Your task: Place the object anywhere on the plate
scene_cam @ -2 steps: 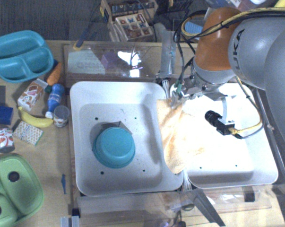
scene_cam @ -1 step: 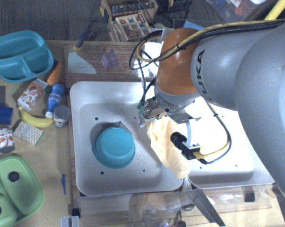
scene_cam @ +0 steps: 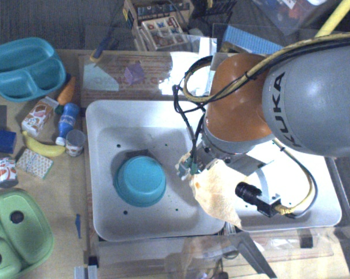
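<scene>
Beside the left bin, on the table, a banana, a small carton, a blue bottle, a tin, a teal divided tray and green moulded ware are set out. Within the left bin a blue plate, bowl-like, is placed left of centre. A crumpled yellowish cloth is hung at the tool, over the wall between the bins, its long axis slanted down and to the right. The state of the tool cannot be told; it is masked by the arm.

a crumpled yellow cloth hangs beside the upturned blue plate.
</scene>
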### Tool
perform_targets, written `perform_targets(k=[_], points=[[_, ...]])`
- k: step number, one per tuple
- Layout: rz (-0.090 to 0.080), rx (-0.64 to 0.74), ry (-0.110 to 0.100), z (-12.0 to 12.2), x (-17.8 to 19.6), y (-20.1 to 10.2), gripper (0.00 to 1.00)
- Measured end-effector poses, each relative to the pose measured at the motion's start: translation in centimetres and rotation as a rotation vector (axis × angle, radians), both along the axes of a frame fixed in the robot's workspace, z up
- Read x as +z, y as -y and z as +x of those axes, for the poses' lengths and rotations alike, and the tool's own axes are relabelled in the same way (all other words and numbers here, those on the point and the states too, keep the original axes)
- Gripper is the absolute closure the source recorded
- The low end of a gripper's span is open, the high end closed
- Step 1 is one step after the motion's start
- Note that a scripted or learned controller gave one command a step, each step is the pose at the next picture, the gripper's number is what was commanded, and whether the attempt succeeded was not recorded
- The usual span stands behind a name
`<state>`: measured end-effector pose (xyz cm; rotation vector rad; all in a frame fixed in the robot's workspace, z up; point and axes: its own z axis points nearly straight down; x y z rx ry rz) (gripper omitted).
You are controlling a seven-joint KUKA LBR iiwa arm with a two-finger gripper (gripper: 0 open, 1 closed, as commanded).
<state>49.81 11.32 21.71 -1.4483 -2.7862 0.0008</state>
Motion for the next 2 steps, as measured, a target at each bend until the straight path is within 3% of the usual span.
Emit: perform_targets(k=[1, 2], points=[[0.000, 0.204, 0.006, 4.76, -0.60, -4.17, 1.00], [0.000, 0.204, 0.007, 4.77, -0.58, -4.16, 0.00]])
